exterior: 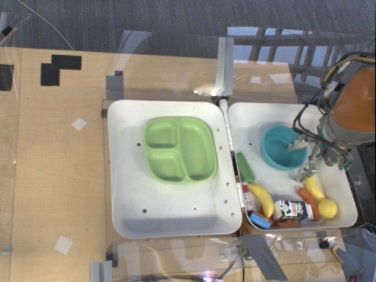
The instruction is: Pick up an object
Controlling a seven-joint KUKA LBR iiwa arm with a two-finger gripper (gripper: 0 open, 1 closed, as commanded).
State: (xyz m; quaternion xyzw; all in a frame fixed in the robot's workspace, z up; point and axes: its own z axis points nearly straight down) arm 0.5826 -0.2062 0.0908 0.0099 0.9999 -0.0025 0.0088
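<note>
Reaching in from the right, the arm [352,107] hangs over the right bin [247,119], its claw [310,168] low beside the teal bowl [282,147]. How far the claw is parted cannot be told, and nothing shows clearly between its tips. It sits just right of the bowl's rim and just above a small yellow piece [314,187], whether touching either is unclear.

Two white bins lie side by side on the bench [53,157]. The left bin [126,210] bears one green tray [179,148] with three compartments, set near its middle with bare white floor around it, widest toward the near edge.

The right bin is crowded along its near edge. One banana [262,199] lies tilted near the divider, with one green stick [245,168] above it against that wall. One small carton [292,210] lies flat in the near middle, an orange-red piece [308,201] just behind it, and one lemon [327,208] at the near right corner. A blue bit [258,220] sits at the near edge under the banana. Open floor in this bin lies toward the far side, above and left of the bowl.
</note>
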